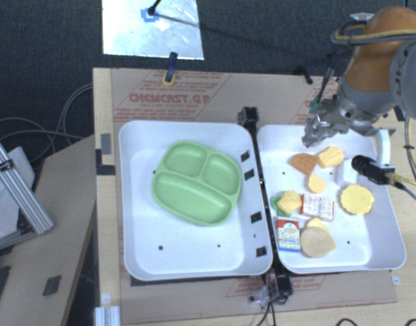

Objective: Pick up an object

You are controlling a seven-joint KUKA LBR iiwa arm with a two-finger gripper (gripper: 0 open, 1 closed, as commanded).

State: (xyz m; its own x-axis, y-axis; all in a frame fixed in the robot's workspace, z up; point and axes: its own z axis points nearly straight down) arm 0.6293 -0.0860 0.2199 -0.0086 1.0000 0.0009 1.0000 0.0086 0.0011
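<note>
White plastic makes up the two shallow bins that take most of the bench: the left bin (136, 250) holds a green divided plate (196, 182), lying flat near its middle, and the right bin (388, 246) holds a scatter of small toy foods. The grey arm (381, 53) with its orange band leans in from the right, and its gripper (315, 136) hangs over the far left corner of the right bin, just beyond the nearest foods.

No object shows between the fingers, so the pick looks not yet made; whether the jaws stand open or closed I cannot tell, since the tip is small and blurred against the bin wall.

The candidates all lie on the bin floor. A round yellow disc (357, 199) sits to the right, and a tan round piece (317, 241) sits at the near edge, touching a small red-and-white carton (287, 234). A second little packet (317, 207) lies beside a yellow-green lump (288, 202). Closest to the gripper are a ridged yellow chip (330, 157) and an orange wedge (304, 163), just beside each other, with a small yellow piece (317, 183) below them.

By my reading, the approach is under way and everything else remains: settling on one item, descending, closing and lifting.
</note>
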